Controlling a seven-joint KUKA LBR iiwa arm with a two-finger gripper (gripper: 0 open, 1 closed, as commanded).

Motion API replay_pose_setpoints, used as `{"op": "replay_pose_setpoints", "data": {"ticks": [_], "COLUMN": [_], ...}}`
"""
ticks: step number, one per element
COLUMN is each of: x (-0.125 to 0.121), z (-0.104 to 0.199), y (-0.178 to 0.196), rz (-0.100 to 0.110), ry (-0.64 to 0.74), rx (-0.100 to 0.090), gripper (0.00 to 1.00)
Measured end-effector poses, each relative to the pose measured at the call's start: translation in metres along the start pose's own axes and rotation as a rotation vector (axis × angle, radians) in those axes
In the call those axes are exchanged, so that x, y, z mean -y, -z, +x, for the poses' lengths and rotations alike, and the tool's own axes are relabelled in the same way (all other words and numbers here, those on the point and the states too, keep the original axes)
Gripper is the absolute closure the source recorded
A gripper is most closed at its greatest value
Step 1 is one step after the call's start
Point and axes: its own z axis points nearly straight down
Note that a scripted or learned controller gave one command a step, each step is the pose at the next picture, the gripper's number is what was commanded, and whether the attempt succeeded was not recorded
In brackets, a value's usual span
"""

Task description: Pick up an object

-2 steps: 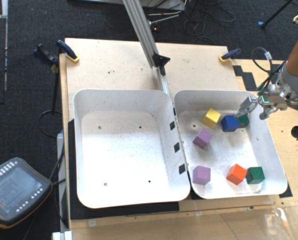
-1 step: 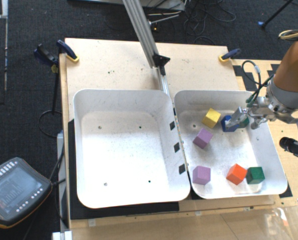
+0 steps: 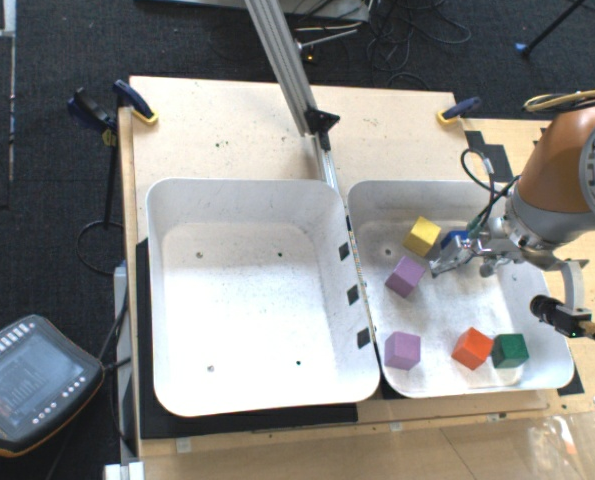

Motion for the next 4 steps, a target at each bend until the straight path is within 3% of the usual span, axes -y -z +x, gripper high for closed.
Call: {"op": "replay_pose_setpoints", "data": {"ticks": [1, 2, 4], "x": [0.0, -0.001, -0.021], "z": [0.001, 0.0, -0.003], "y": [-0.032, -0.02, 0.08], "rz": [-0.003, -0.008, -0.013], "ry": [0.0, -0.001, 0.002], "rx": [0.001, 0.002, 0.004], "gripper": [0.0, 1.0, 1.0]}}
